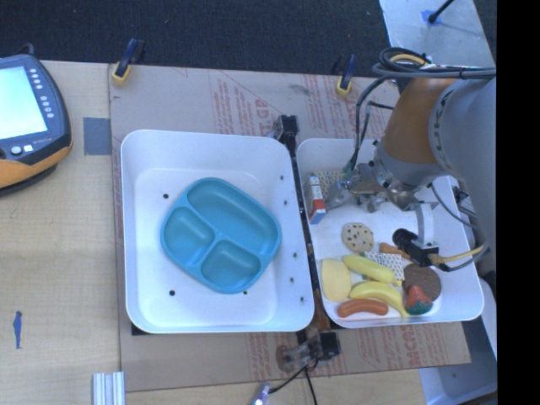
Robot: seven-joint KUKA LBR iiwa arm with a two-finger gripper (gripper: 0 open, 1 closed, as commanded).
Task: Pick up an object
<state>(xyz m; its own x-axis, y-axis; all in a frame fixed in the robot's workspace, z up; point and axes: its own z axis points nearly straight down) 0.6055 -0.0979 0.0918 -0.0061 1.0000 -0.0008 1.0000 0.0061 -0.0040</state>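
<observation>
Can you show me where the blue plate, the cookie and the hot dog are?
blue plate (221, 234): camera view, on its middle ridge, left bin.
cookie (357, 237): camera view, on its centre, right bin.
hot dog (363, 308): camera view, on its middle, right bin's near edge.

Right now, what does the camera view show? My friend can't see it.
A grey and orange robot arm reaches into the right white bin, which holds toy food: bananas, a hot dog and a cookie. The left white bin holds a blue divided plate.

Red lettering runs in strips across the brown cardboard sheet (253, 99) under the bins, but it's too small and faint to read. The small carton (315, 199) carries red and blue print, equally illegible, and the pendant screen (18, 101) glares blank white.
</observation>
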